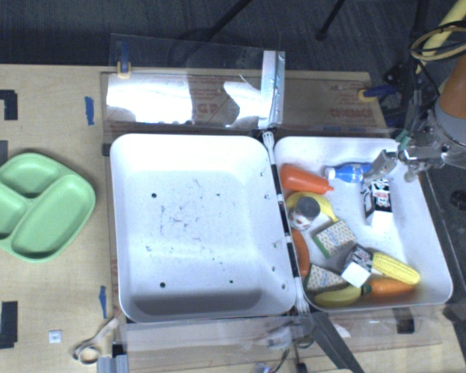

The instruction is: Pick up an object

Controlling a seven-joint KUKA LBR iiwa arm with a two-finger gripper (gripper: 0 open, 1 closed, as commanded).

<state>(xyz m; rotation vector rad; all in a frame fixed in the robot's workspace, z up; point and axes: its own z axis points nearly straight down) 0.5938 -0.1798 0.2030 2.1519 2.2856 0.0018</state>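
Camera view puts your two-finger gripper (pixel 396 158), whose spread you can't tell, above the right white bin's (pixel 435 243) far rim; a small black-and-white carton (pixel 379 198) just beside it could tip.

Left of the metal two-finger gripper (pixel 396 162), two smooth white plastic bins (pixel 193 150) show a dull sheen, the farther one faintly scuffed. Below it lie a glossy orange plastic carrot (pixel 304 180) and a shiny yellow plastic corn cob (pixel 396 268). The matt pale wooden bench (pixel 50 123) bears a smooth green plastic divided plate (pixel 36 205).
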